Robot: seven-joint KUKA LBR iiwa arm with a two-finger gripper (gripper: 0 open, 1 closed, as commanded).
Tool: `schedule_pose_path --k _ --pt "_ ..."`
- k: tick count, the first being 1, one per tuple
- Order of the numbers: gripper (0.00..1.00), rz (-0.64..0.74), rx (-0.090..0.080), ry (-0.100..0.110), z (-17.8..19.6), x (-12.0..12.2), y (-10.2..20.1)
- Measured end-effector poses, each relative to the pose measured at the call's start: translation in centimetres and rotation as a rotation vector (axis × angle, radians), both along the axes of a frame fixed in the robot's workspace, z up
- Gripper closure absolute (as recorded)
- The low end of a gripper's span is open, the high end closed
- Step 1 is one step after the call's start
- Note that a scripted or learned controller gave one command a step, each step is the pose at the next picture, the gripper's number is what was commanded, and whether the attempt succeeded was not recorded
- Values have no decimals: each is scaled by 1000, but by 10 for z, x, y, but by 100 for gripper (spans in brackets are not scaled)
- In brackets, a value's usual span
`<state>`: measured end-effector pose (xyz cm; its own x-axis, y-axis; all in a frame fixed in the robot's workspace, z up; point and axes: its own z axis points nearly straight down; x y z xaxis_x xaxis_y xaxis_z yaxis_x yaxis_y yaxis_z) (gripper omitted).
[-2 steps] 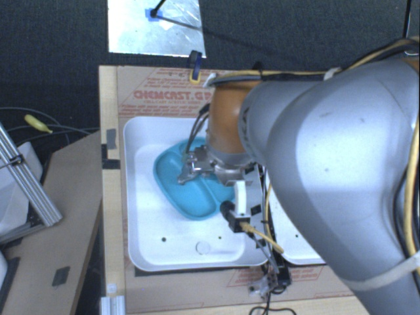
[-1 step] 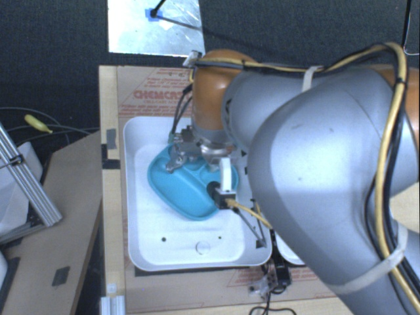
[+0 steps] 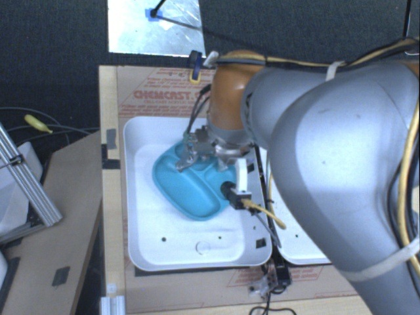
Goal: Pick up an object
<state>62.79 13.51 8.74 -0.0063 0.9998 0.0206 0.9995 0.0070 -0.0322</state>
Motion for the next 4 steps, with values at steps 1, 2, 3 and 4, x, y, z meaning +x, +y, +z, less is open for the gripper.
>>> schedule_pose_path --k 1,2,3,4 --pt "0 -11 -22 -42 104 -7 -78" --pt "100 -2 -20 -38 109 -7 -74" --pt "100 0 -19 -32 103 -25 -40" --pt "100 3 -17 -32 111 -56 24"
